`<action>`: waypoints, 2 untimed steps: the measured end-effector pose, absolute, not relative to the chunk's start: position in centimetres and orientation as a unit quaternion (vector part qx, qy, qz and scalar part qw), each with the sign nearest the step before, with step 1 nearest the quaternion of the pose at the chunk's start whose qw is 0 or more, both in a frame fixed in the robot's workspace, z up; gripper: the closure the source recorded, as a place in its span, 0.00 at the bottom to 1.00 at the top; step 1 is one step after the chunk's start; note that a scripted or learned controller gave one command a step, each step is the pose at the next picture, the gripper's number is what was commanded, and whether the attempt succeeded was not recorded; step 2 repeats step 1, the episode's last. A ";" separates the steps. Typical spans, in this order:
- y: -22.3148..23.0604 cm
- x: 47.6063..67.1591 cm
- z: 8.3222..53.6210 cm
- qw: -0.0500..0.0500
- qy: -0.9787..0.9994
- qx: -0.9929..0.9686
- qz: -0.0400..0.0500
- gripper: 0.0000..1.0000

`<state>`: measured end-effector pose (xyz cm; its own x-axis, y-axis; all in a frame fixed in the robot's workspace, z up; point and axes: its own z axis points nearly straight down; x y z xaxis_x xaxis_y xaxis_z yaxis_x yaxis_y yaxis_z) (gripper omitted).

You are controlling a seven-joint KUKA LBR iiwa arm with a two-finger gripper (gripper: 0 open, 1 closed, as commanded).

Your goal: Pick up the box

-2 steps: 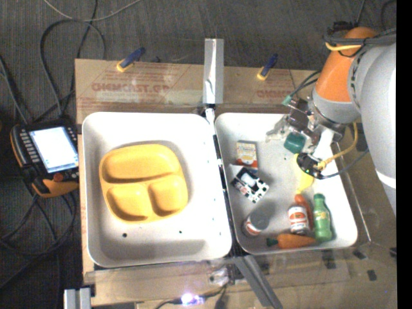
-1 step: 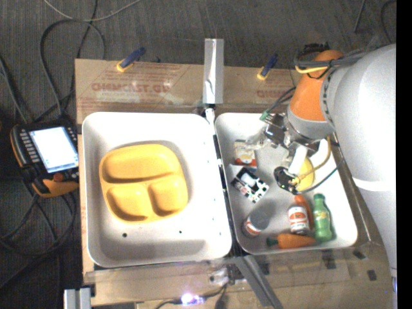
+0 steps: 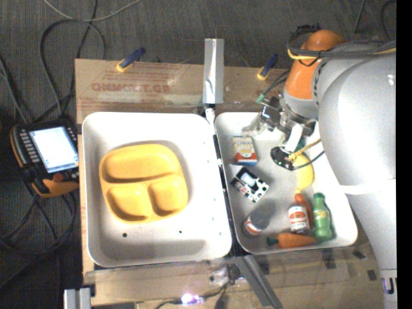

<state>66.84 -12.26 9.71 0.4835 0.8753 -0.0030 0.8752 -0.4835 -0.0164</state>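
Orange-and-white, the box point(image 3: 244, 150) lies flat in the right bin point(image 3: 351, 237), near its far left corner, its long axis running roughly twelve to six in the view. The gripper point(image 3: 278, 129) hangs just at the box's two o'clock, close beside it but not over it, so the box lies at about eight o'clock from the gripper. Whether the pincer is wide or narrow cannot be told from this slant; nothing is visibly held. My judgement is that the coming move needs a short shift toward eight o'clock and a closing line across the box's short side. A dark patterned item point(image 3: 250, 186) sits just at the box's six o'clock, with a can point(image 3: 297, 219), a green bottle point(image 3: 322, 216) and a carrot point(image 3: 295, 240) farther on. At nine o'clock, the left bin point(image 3: 96, 237) bears a yellow tray point(image 3: 145, 181).
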 end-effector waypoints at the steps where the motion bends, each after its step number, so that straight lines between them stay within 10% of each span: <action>1: -12.0 67.2 10.9 0.001 -0.509 -0.861 -0.001 1.00; 2: -12.0 67.2 10.9 0.001 -0.509 -0.861 -0.001 1.00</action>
